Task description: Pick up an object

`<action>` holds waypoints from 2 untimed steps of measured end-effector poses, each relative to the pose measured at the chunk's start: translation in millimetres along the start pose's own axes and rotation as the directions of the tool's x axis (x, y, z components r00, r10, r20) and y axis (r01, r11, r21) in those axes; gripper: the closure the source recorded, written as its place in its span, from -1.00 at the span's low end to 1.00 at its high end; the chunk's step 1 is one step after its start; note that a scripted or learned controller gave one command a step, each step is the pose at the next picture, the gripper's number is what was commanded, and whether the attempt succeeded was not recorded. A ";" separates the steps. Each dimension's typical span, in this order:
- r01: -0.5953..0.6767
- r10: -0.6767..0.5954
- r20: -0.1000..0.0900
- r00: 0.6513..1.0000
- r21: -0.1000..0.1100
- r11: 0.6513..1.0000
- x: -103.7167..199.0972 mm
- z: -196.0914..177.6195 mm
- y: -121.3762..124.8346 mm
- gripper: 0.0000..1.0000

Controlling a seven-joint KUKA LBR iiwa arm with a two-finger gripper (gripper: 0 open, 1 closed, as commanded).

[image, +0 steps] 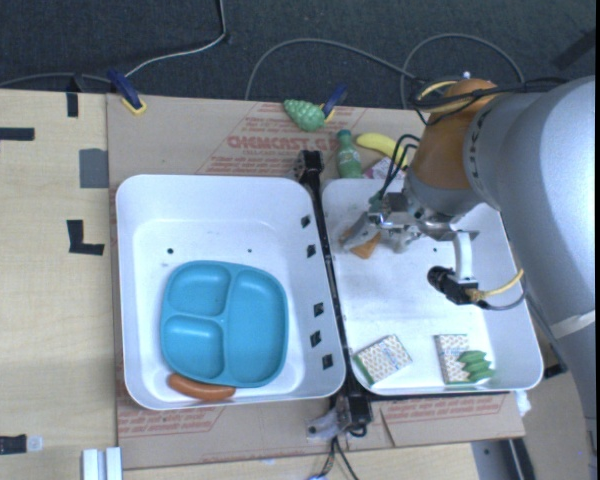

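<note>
My gripper (363, 232) hangs low in the back left part of the right bin (420, 298), pointing toward the divider between the bins. A small orange-brown object (365, 250) lies on the bin floor right under the gripper's tip, touching or nearly touching it. At the front of this bin lie a patterned packet (382, 357) and a second packet with green pods on it (463, 359). The left bin (140, 218) holds a blue divided plate (224, 322) and an orange sausage-like piece (201, 388) at the front.
Behind the right bin, on the cardboard, stand a green bottle (347, 154), a yellow banana (378, 145) and a green knobbly toy (305, 114). The big grey arm (550, 198) covers the bin's right side. A black cable plug (452, 285) dangles over the bin's middle.
</note>
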State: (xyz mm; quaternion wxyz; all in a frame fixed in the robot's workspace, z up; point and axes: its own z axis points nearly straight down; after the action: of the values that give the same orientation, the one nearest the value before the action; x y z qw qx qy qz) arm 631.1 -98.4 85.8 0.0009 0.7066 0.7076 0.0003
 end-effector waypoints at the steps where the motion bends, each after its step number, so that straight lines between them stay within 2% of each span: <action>1: 0.001 -0.001 -0.001 1.000 -0.001 1.000 -15.6 0.2 29.4 -1.00; 2: 0.001 -0.001 -0.001 1.000 0.001 1.000 4.1 0.9 37.6 -1.00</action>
State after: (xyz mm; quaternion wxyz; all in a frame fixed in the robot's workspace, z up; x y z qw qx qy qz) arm 668.7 -94.3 85.0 0.0004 0.7064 0.7078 0.0005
